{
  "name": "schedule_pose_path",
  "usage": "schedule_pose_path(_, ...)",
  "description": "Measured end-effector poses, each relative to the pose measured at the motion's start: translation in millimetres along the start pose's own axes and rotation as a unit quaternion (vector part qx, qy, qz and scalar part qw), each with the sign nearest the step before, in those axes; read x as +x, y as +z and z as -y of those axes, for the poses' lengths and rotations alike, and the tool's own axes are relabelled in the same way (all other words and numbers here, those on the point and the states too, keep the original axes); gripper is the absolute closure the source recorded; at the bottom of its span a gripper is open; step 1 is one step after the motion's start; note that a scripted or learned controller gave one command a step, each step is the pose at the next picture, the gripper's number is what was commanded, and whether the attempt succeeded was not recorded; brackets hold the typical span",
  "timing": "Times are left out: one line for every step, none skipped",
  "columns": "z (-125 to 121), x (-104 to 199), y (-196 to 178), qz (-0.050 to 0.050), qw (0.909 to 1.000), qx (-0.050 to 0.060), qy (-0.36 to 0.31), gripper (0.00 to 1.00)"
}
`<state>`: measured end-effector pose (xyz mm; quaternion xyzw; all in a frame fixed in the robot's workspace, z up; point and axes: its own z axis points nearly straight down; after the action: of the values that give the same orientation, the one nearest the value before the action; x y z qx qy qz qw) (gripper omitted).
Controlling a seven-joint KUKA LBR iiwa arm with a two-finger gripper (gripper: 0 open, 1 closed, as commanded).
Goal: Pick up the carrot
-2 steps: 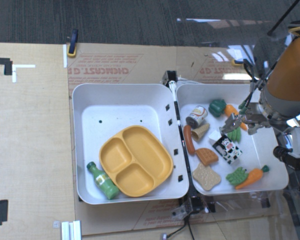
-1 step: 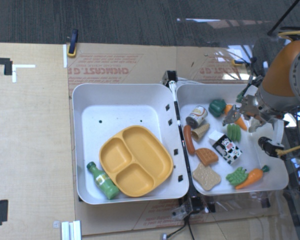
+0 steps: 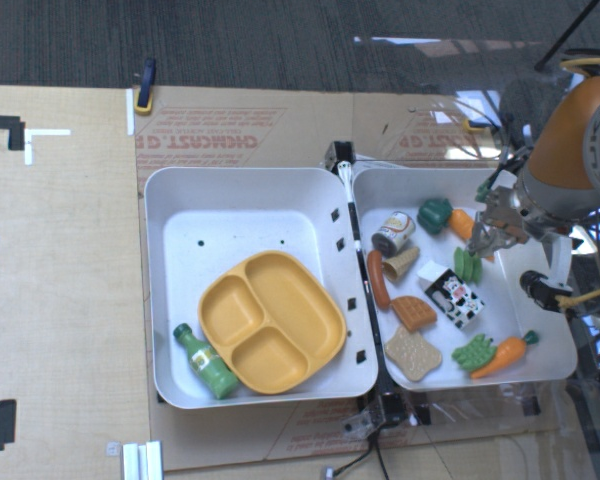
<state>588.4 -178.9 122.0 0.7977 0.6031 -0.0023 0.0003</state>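
Note:
The carrot point(image 3: 502, 353) is orange with a leafy green top point(image 3: 472, 352). It lies tilted in the front right corner of the right bin point(image 3: 540, 373). My gripper point(image 3: 483, 240) hangs over the back middle of that bin, well behind the carrot. It sits right by a small orange piece point(image 3: 462, 224) and a green piece point(image 3: 467, 266), and its tip is hard to make out against them. Nothing can be seen held in it.
The right bin also holds a green pepper point(image 3: 435, 215), a can point(image 3: 392, 233), a sausage point(image 3: 379, 278), a bread slice point(image 3: 413, 355), a brown wedge point(image 3: 414, 313) and a black-and-white box point(image 3: 453, 298). In the left bin point(image 3: 230, 193) are a yellow divided plate point(image 3: 270, 320) and a green bottle point(image 3: 206, 361).

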Motion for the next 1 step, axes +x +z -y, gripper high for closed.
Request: schedule_pose_path(-8.5, 19.4, 21.7, 0.002, 0.9730, -0.010, -0.231, 1.00)
